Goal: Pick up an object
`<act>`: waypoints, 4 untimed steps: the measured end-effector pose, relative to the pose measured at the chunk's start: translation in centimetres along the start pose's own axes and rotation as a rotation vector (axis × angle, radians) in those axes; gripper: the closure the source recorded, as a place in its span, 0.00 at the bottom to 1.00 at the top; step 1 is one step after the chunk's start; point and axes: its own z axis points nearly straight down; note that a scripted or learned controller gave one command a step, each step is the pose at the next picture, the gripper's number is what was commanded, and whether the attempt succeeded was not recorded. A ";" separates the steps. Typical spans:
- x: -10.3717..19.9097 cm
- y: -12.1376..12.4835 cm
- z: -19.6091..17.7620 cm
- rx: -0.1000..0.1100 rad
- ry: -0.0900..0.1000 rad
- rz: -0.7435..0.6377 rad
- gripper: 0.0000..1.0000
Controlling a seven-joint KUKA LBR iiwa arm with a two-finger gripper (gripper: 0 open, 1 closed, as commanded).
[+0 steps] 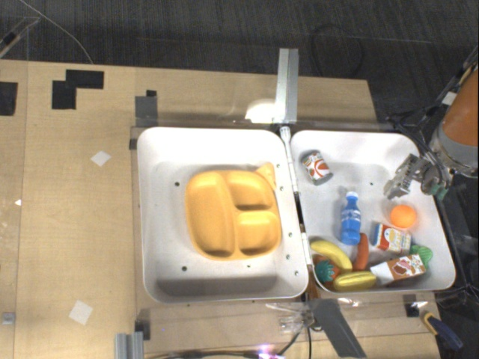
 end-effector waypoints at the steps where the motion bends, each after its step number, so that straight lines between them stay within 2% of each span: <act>1: -1.0 0.6 6.7 -0.001 0.000 0.068 1.00; 2: -3.0 1.7 5.3 0.000 0.003 0.235 1.00; 3: -3.0 1.7 5.3 0.001 0.004 0.234 0.00; 4: -4.3 8.2 6.9 0.008 0.007 0.360 0.00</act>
